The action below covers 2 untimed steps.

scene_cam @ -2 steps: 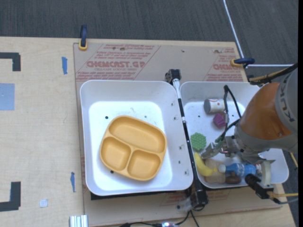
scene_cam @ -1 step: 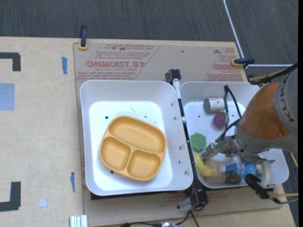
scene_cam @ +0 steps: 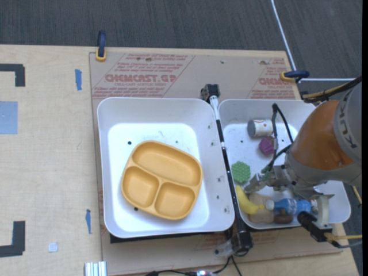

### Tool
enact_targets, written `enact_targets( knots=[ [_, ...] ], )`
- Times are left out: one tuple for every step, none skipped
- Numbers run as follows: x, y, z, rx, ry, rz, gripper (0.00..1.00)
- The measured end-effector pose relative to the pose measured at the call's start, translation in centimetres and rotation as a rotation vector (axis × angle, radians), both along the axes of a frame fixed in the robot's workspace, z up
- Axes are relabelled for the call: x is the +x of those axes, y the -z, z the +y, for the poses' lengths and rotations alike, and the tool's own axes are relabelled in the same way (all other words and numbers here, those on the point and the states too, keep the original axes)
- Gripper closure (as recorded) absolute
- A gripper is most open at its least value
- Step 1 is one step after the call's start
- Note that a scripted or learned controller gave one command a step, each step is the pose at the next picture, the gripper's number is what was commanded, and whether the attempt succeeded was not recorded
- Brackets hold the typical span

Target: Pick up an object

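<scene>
Pincer [scene_cam: 261,181] sits low in the right bin [scene_cam: 339,211], at about seven o'clock from that bin's centre, just above the pile of small goods along the near wall. Whether it is released or clenched cannot be told: the wrist body covers much of it.

Candidate objects lie close by. A green disc [scene_cam: 240,170] rests just at nine o'clock of the pincer, a yellow piece [scene_cam: 246,203] at seven o'clock, a blue and white bottle [scene_cam: 286,205] at four o'clock. A purple item [scene_cam: 267,146] and a white cylinder [scene_cam: 259,127] lie further off toward twelve o'clock. The left bin [scene_cam: 109,154] carries a yellow divided tray [scene_cam: 161,180], well apart from the pincer.

Judgement on the step: the descent appears to aim at the crowded near corner. A good attempt would single out one piece, straddle its narrow side, and avoid wedging against the bin wall or a neighbour. The green disc, lying somewhat apart, looks the cleaner target.

Arm pose: the orange band [scene_cam: 322,137] and grey wrist lean in from three o'clock, tilted down and toward nine o'clock, with cables [scene_cam: 280,125] looping above.
</scene>
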<state>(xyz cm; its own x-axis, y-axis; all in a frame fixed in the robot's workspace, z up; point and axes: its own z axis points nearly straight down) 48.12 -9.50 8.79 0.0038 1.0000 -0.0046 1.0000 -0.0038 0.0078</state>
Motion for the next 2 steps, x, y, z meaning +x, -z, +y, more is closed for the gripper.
enact_targets(
  knots=[
    [0.0, 0.0, 0.01, 0.0, 0.0, 0.0, 0.0],
    [0.01, 0.04, -0.15, 0.003, -0.003, 0.0, 0.0]
  ],
)
